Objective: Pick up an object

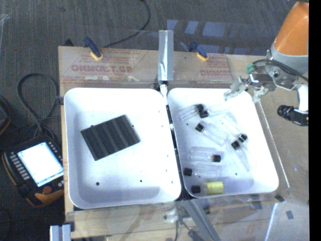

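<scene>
The pincer (244,88) hangs over the top right corner of the right bin (266,149). Its two thin fingers are spread apart, and nothing sits between them.

In the right bin lie several clear little bottles with black caps. One bottle (193,112) is near the top, one (205,156) lies in the middle, and one (235,139) lies further right. They are close together and some touch. A small yellow thing (215,187) lies near the front wall, with a black cap (195,189) just beside it.

The left bin (75,149) holds a flat dark ribbed pad (110,136), lying at a slant.

Both bins sit side by side on the counter (115,69). A grey metal post (165,59) stands behind the place where the bins meet. Two blue and yellow clamps (93,47) (199,51) grip the back edge. A screen box (36,163) with a bright screen lies on the floor to the left, with a black cable (30,92) near it.
</scene>
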`<state>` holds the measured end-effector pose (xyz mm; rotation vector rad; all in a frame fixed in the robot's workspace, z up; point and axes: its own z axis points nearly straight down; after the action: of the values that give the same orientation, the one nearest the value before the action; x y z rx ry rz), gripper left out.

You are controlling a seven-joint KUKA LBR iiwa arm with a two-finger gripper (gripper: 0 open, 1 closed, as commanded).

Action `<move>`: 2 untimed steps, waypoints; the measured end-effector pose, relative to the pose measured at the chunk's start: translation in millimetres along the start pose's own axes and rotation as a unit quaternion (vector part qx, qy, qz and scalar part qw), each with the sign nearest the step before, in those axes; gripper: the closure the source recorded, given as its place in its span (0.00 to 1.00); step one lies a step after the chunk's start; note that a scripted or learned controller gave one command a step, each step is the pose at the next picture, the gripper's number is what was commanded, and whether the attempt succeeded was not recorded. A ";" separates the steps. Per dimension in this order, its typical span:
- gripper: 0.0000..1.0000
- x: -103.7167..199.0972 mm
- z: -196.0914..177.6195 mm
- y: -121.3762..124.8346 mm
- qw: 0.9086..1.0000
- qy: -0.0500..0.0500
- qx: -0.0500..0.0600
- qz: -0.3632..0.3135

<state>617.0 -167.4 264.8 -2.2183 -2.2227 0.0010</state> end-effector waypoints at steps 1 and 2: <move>0.00 -4.2 155.4 -19.5 0.997 0.000 -0.001 -0.071; 0.00 -56.6 28.9 -27.0 0.995 -0.002 -0.001 -0.098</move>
<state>590.0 -224.0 236.0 -1.9924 -2.4328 0.0020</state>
